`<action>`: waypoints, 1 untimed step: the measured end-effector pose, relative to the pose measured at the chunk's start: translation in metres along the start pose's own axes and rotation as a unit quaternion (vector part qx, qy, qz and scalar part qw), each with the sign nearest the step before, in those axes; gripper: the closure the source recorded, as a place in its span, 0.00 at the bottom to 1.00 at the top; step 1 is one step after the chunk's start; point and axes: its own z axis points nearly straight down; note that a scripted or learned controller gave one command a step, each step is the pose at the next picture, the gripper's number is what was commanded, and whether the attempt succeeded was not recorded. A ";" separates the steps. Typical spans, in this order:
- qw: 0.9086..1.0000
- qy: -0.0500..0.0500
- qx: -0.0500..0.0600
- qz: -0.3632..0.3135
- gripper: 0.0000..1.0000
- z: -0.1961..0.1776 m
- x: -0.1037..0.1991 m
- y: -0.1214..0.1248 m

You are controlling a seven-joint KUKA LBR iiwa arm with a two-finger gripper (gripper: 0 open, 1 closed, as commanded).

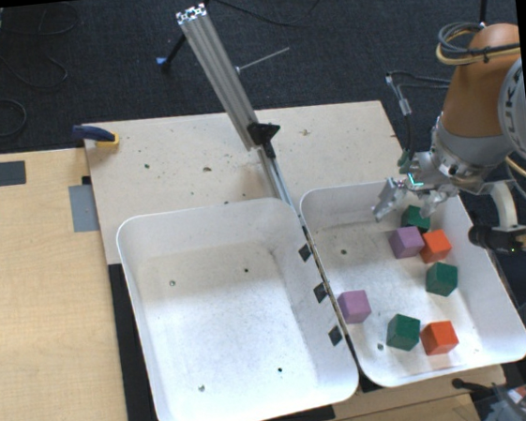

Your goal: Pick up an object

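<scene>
Several small blocks lie in the right bin [502,319]. A green block [416,218] sits near the bin's far side, with a purple block [405,240] and an orange block [435,245] just in front of it. Further forward are a green block [442,279], a purple block [354,306], a green block [402,331] and an orange block [439,337]. My gripper [412,197] hangs over the far part of the right bin, just above the far green block. Its fingers are spread open with nothing between them.
The left bin [156,264] stands beside the right one, their rims meeting at a divider with black clips [320,292]. A slanted metal pole [227,86] rises behind the bins. A blue-and-yellow clamp [95,134] lies at the board's far left corner.
</scene>
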 end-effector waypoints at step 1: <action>1.000 -0.001 -0.002 -0.001 0.00 -0.002 0.000 0.001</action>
